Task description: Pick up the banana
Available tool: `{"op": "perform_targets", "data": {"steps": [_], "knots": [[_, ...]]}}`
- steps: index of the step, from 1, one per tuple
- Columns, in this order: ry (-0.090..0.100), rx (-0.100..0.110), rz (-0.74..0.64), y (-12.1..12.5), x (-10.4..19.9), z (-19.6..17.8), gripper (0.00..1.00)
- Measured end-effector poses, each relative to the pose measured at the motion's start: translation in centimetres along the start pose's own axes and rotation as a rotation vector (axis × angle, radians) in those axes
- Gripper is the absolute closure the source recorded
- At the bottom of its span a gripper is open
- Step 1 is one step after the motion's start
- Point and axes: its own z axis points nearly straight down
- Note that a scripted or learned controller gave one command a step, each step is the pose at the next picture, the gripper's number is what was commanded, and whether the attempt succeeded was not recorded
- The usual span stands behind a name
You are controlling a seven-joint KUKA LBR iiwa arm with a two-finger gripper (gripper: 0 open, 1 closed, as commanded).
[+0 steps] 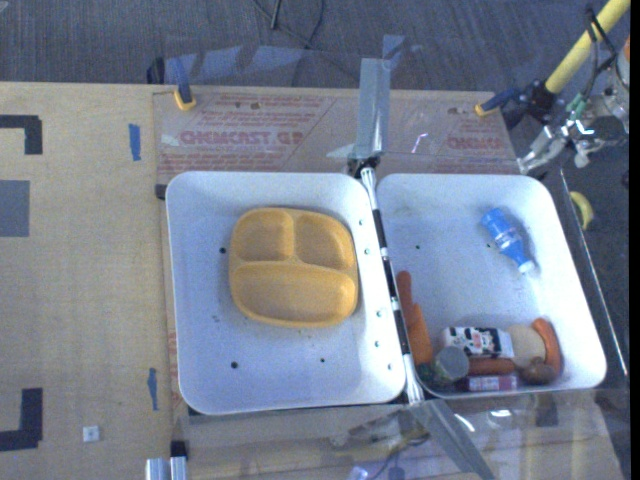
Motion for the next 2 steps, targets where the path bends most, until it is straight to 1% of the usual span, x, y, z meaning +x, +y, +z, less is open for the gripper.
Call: {"op": "perform_targets", "data": {"steps": [1,2], "knots": [[0.001,0.002,-0.072,-3.7,0.6,3.5,0.00],[0.000,0.001,0.156,-3.9,0.5,-8.6,0.00]]}}
